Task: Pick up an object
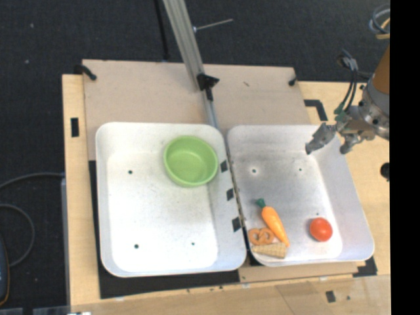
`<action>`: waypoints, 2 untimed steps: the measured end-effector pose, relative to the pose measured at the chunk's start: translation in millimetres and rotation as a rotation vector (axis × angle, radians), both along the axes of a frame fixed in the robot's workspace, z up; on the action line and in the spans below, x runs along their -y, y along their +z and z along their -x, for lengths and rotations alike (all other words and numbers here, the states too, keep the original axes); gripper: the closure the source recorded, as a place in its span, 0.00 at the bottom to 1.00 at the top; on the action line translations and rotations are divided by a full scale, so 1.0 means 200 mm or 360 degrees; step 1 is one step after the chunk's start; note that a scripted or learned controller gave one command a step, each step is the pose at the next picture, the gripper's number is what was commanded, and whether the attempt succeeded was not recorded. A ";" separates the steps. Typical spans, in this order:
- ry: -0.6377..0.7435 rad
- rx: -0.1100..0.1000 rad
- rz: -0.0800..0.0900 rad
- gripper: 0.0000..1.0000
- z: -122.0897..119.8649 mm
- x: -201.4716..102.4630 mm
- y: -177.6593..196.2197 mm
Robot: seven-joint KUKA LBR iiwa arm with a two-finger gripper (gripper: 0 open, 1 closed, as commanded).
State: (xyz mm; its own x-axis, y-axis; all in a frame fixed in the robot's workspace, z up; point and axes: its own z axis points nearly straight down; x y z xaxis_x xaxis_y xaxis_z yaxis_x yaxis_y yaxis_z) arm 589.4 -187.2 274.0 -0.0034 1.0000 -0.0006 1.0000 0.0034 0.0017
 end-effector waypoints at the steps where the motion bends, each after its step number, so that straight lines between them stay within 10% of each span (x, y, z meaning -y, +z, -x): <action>1: 0.0000 0.0000 0.0000 0.00 0.00 0.00 0.00; 2: -0.0007 -0.0008 0.0003 0.00 0.00 0.05 -0.24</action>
